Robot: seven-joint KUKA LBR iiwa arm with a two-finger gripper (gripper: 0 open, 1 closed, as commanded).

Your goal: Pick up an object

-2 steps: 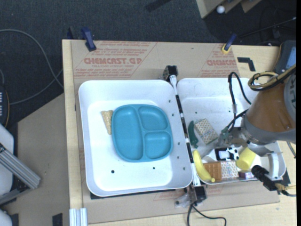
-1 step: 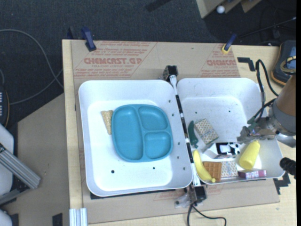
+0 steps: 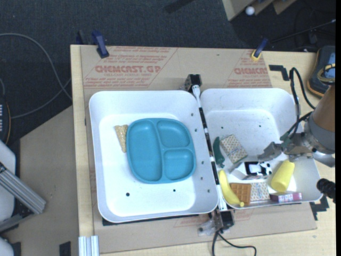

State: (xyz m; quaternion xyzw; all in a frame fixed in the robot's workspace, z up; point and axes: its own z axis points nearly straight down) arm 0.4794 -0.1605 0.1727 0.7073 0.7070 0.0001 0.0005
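The right bin point(image 3: 250, 103) holds the candidates, while the arm point(image 3: 325, 124) hovers at its right edge in the approach step. The gripper point(image 3: 270, 151) hangs just above a yellow bottle point(image 3: 282, 176); whether it is clenched cannot be told. It likely must descend.

Glossy blue plastic plate point(image 3: 160, 149), smooth white plastic bins point(image 3: 101, 111), matt printed cardboard bench sheet point(image 3: 133, 63)

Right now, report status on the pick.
Gripper low over right bin, nothing visibly held. Yellow bottle beside it. Banana, packets crowd nearby.
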